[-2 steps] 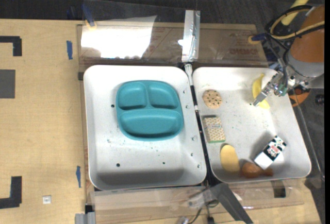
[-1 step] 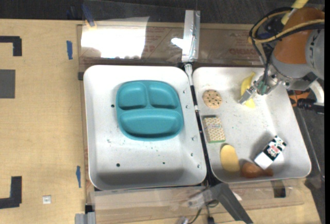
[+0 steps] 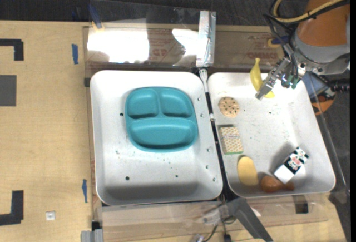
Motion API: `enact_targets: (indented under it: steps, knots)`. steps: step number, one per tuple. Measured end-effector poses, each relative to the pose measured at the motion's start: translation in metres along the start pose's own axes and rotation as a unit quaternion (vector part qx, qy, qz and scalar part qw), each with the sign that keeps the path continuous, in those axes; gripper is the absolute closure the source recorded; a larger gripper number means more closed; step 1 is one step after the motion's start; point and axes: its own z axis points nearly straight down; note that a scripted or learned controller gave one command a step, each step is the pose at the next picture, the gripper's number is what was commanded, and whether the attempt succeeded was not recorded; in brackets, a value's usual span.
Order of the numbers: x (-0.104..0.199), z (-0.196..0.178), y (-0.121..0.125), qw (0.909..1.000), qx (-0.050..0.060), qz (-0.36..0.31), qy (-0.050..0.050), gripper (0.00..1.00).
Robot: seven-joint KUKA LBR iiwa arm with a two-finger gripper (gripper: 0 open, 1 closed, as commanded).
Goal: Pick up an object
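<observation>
The right bin (image 3: 311, 141) holds several small objects. A yellow banana (image 3: 255, 75) lies at its far edge. My gripper (image 3: 267, 88) hangs low over the banana's near end, reaching in from the upper right, and its tip overlaps the fruit. A round speckled cookie (image 3: 228, 106) and a square patterned cracker (image 3: 231, 139) lie by the bin's left wall. Along the front are a yellow oval piece (image 3: 247, 170), a brown rounded piece (image 3: 271, 183) and a small black-and-white box (image 3: 293, 164).
The left bin (image 3: 105, 141) carries a teal divided plate (image 3: 161, 118). A clear plastic sheet (image 3: 150, 35) stands behind the bins. The arm's grey and orange body (image 3: 325, 18) with looped cables sits over the right bin's far corner.
</observation>
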Motion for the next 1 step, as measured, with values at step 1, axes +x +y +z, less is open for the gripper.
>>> enact_targets:
  steps: [1]
  knots:
    - [0.0701,-0.0240,0.0659,0.9991,0.001,-0.042,0.004,1.00]
